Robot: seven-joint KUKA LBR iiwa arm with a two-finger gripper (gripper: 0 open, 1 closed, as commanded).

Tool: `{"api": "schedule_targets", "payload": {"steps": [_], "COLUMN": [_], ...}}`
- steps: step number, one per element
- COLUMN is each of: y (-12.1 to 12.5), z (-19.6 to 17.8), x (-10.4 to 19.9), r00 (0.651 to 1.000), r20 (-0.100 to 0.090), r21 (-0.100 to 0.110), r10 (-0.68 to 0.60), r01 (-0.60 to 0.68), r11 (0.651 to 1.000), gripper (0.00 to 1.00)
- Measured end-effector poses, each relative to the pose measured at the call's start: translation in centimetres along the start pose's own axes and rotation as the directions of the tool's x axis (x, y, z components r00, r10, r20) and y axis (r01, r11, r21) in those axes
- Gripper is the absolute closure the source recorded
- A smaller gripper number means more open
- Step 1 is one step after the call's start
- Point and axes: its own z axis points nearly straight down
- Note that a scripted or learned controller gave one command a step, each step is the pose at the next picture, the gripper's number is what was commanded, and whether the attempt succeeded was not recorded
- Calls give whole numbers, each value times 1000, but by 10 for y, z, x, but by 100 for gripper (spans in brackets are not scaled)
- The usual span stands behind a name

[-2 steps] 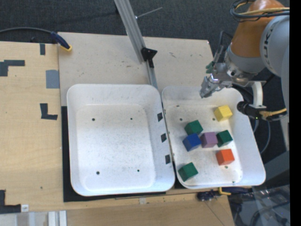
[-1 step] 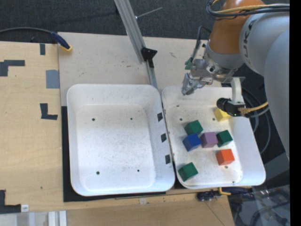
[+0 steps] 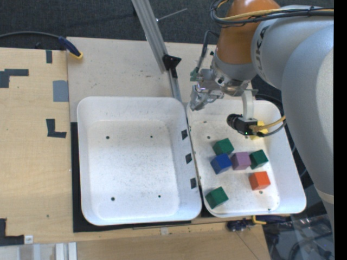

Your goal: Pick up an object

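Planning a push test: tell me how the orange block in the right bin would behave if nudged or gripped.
The orange block looks like a rigid cube with flat faces, so it should probably slide rather than roll. It sits apart from the purple block, so a nudge likely moves it alone. Its small size suggests it is light.

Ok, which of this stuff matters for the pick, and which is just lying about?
For the job: gripper; right bin with three green blocks, blue block, purple block, orange block.
Lying about: left bin, metal pole, blue-yellow cable.

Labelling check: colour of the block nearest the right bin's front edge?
Green cube, camera view.
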Motion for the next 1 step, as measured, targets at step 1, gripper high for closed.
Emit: {"api": "schedule_targets", "payload": {"steps": [1], "y": [0], "z": [8], "x": [50], "r00": [1000], "r20": [0], "r21": [0], "r10": [0], "r01": [0], "r11": [1000], "gripper": [100]}}
